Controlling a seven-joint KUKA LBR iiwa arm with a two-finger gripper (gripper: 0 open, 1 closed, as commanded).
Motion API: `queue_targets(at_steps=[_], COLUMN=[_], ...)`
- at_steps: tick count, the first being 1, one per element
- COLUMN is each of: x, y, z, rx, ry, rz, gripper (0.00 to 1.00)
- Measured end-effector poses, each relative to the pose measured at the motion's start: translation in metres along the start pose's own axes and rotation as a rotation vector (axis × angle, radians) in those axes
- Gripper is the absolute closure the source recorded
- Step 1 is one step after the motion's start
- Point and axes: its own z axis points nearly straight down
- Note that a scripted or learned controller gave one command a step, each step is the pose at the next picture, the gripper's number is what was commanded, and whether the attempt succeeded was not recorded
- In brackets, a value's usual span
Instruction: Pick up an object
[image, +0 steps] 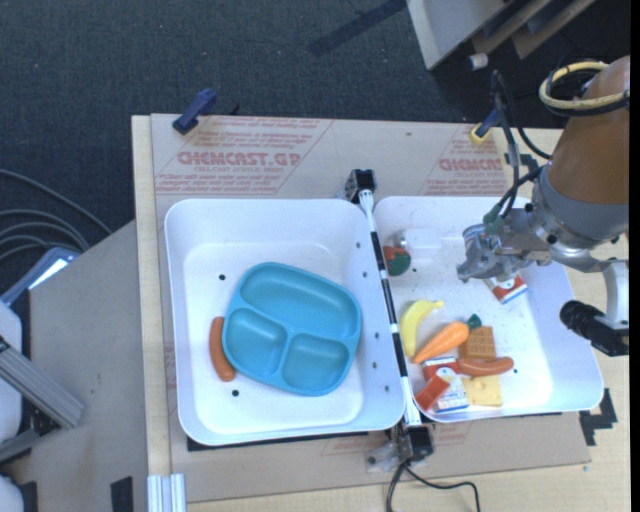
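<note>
Where the arm crosses the right bin, much is masked.
Hidden: the gripper (492, 258) is a grey cluster seen from above; how far it is open, and whether it has hold of anything, I cannot tell.
Cut off: the arm (590, 150) runs out past the right edge.
Gripper: over the upper middle of the right bin (575, 385), well above the pile of toys.
Nearest thing: a small red-and-white piece (511, 290) lies just below and right of the gripper; touching or apart is unclear.
Toy by divider: a red-and-green piece (398, 259) sits at the bin's upper left, well left of the gripper.
Pile: banana (418, 322), carrot (441, 341), waffle (481, 342), sausage (484, 367), a yellow slab (487, 392) and a red-and-white carton (445, 393) are bunched in the lower left of the right bin, many touching or overlapping.
Hard to make out: a small dark-green bit (473, 321) at the waffle's top.
Left bin (190, 320): a blue tray (290, 328) with three compartments; a hot dog (221, 349) lies against its left rim.
Bench: cardboard (250, 160) under both bins.
</note>
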Motion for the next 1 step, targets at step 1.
queue_targets(at_steps=[1], x=[-0.0240], y=[0.0240], z=[0.0004], rx=[-0.001], ry=[0.000], rz=[0.000], gripper=[1.00])
